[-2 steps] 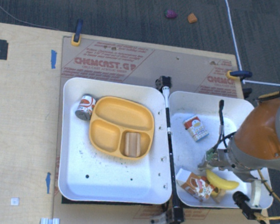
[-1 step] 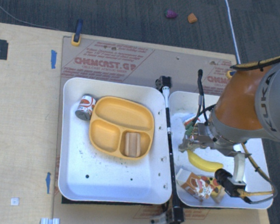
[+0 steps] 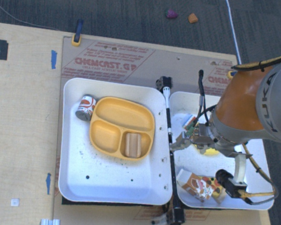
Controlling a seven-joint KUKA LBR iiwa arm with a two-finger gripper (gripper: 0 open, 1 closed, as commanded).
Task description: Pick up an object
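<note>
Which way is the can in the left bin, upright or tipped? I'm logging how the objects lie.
Tipped. The can lies on its side on the left bin's floor, against the yellow divided tray.

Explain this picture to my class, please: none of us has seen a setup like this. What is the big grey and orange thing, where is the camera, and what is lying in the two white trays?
The big grey and orange thing is a robot arm. It reaches in from the right, and a program moves it to pick up objects. The single camera sits above the bench and looks down at a slant.

The left bin holds a yellow divided plate with a tan block in one compartment, and a small can lying beside the plate.

The arm hangs over the right bin, which holds a colourful snack packet and a small yellow object, partly hidden. The arm's own body covers its gripper, so I cannot tell whether anything is held.
</note>
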